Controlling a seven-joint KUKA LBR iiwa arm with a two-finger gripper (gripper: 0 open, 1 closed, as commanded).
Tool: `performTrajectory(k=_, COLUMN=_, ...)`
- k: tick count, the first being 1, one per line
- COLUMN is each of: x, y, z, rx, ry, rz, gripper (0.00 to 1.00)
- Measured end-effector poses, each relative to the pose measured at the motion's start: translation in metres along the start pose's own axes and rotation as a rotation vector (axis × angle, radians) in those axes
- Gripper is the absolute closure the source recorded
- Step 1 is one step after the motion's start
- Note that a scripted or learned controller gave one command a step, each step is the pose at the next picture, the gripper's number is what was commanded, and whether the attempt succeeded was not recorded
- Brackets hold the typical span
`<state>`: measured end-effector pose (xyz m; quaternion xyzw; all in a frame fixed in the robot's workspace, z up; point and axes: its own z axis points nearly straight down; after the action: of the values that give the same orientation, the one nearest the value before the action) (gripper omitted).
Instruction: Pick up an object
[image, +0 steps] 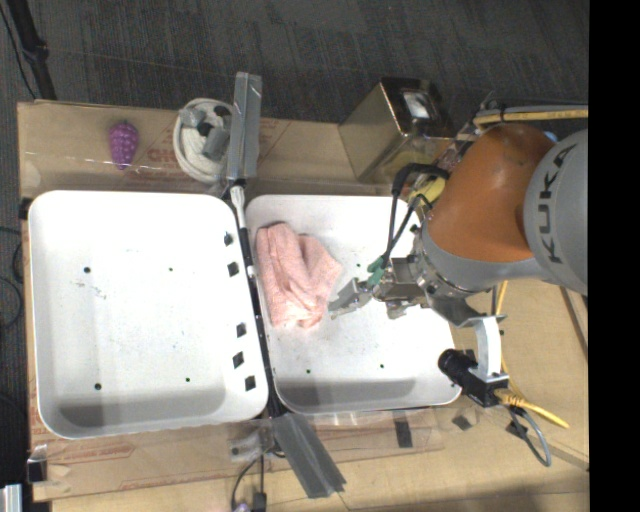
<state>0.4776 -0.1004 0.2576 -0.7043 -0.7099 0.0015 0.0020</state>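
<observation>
A single fixed camera hangs above the bench (300, 140) and looks down at a slant — near enough that the two white bins span most of the width. The left bin (130, 215) and right bin (340, 390) sit side by side in mid-frame. The arm (500, 200) enters from the right; dark floor runs along the top.

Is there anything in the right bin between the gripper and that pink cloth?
Nothing visible. The gripper sits right at the pink cloth's right edge, over bare floor of the right bin.
</observation>
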Motion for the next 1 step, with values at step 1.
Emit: performTrajectory(k=1, x=0.0067, y=0.0578, z=0.0188, rx=-0.003, ry=-0.002, rz=-0.102, gripper=0.00)
